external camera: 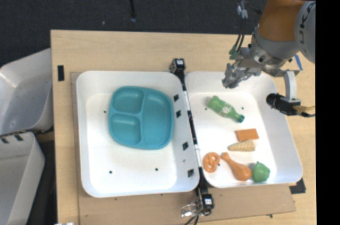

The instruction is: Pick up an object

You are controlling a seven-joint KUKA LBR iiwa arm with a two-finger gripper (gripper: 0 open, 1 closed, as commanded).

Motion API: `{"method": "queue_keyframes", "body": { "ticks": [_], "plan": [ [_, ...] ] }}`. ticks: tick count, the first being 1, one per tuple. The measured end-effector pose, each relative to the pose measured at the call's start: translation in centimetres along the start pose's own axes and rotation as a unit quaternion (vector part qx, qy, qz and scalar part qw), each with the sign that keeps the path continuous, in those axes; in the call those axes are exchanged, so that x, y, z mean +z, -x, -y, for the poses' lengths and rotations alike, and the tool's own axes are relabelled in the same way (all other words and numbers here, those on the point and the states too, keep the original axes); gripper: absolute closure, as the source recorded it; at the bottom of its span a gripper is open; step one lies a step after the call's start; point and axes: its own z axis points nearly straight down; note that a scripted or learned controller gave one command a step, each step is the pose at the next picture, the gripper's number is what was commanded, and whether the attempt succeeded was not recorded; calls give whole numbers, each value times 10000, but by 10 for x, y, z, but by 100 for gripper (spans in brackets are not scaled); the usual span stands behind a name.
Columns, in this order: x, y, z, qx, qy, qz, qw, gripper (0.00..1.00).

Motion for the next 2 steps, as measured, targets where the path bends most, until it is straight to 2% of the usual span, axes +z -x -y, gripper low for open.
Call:
{"method": "queue_keyframes", "body": {
  "ticks": [2],
  "plan": [
    [-10, -100, 38, -6, -7, -5, 10000, 100]
  ]
}}
